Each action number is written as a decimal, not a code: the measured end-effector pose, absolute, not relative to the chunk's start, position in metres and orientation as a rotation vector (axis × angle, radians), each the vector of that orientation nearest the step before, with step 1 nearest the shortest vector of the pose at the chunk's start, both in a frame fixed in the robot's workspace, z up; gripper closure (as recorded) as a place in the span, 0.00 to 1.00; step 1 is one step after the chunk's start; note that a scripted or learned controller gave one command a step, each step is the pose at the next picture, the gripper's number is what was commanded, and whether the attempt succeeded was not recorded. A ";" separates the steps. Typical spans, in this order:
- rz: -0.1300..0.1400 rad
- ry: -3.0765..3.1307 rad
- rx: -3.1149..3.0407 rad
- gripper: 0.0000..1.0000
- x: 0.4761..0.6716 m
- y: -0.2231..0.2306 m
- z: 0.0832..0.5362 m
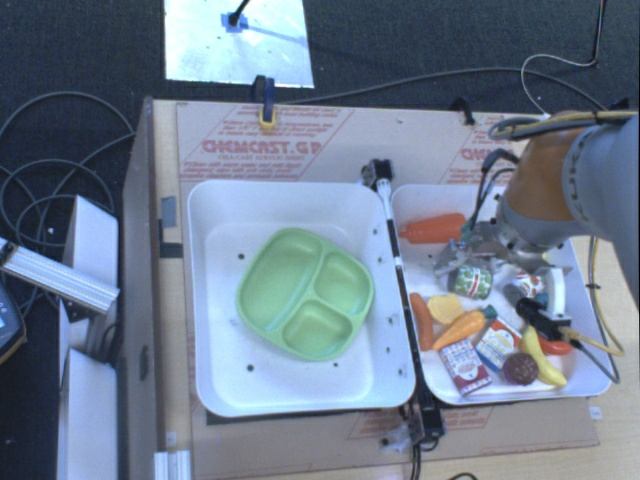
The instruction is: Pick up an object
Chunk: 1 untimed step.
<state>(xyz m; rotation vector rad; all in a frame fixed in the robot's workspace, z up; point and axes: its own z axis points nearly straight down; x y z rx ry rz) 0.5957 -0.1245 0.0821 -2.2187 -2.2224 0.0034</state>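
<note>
Hovering low in the right bin [575, 268], the claw [470, 263] is sitting directly over a small green-and-white can [473, 282], presumably its target; whether it is clenched or released, cannot tell. The green divided plate [305, 293] is lying alone in the left bin [215, 268].

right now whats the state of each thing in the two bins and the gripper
green divided plate: flat in the left bin, nothing on it
gripper: down in the right bin, over a small can; grip unclear
orange carrot: lying loose by the bin's far wall
banana: lying loose near the front corner
red carton: lying flat
</note>
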 end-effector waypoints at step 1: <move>0.038 -2.209 -2.193 0.00 0.656 -0.110 0.079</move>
